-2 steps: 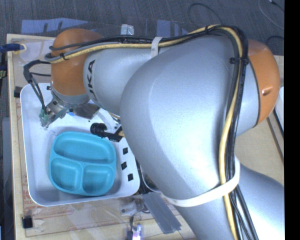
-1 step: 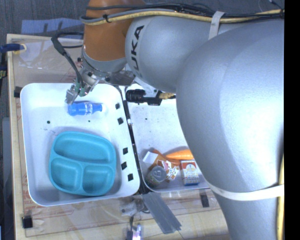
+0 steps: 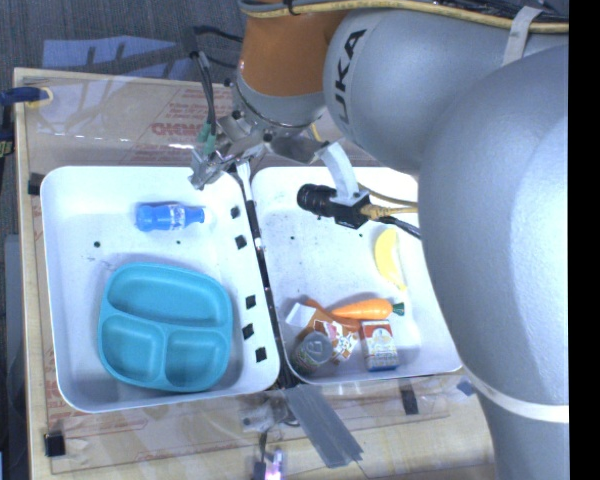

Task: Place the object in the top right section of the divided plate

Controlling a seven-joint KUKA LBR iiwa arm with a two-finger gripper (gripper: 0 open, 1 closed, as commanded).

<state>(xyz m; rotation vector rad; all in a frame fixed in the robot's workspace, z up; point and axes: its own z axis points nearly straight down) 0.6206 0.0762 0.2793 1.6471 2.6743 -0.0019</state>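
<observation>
Gripper (image 3: 208, 165) at left bin (image 3: 70, 193) far edge, grasp state unclear; blue bottle (image 3: 168, 216) may roll off divided plate (image 3: 165, 326).

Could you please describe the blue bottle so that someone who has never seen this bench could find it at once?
Look in the left bin of the two white bins. Above the teal divided plate, near the bin's far wall, lies the small blue bottle on its side. It is the only loose item in that bin and a deeper blue than the plate.
</observation>
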